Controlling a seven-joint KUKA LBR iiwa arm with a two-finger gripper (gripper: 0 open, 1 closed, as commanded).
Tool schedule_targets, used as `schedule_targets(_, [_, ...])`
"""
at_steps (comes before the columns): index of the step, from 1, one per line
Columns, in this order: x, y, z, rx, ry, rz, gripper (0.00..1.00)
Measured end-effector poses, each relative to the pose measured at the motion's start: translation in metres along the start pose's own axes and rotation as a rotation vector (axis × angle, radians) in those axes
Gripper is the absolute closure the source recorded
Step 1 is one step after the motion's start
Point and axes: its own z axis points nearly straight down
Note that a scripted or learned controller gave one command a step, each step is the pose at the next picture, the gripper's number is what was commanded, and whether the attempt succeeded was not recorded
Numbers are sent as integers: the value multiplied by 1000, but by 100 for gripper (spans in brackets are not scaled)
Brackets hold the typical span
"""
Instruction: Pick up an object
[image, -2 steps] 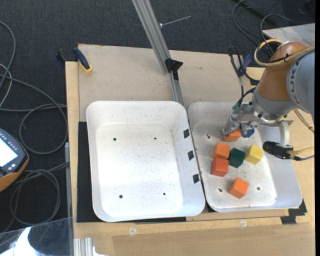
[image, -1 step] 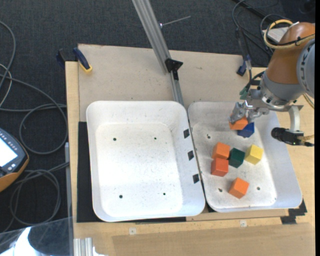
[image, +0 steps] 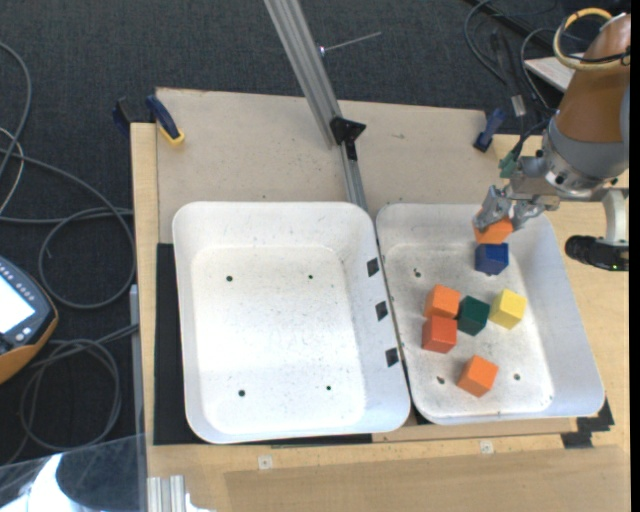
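In the right bin (image: 420, 250) lie several blocks. My gripper (image: 496, 222) hangs over the bin's far right part, shut on a small orange block (image: 494, 232) that shows between its fingertips. A blue block (image: 491, 258) sits just below that one in the image. Nearer the front, an orange block (image: 444, 300), a red block (image: 438, 334), a dark green block (image: 472, 315) and a yellow block (image: 508, 308) cluster together. Another orange block (image: 478, 375) lies alone near the bin's front.
The left bin (image: 270, 320) stands beside the right one, with black clips (image: 381, 310) along the shared edge. A slanted metal pole (image: 320, 90) rises from behind the bins. Blue clamps (image: 165, 118) hold the bench's back corners.
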Motion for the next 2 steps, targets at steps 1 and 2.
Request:
schedule_targets(1, [0,2,-46,0,0,0,100])
schedule_targets(2, [49,-11,-53,8,5,-4,100])
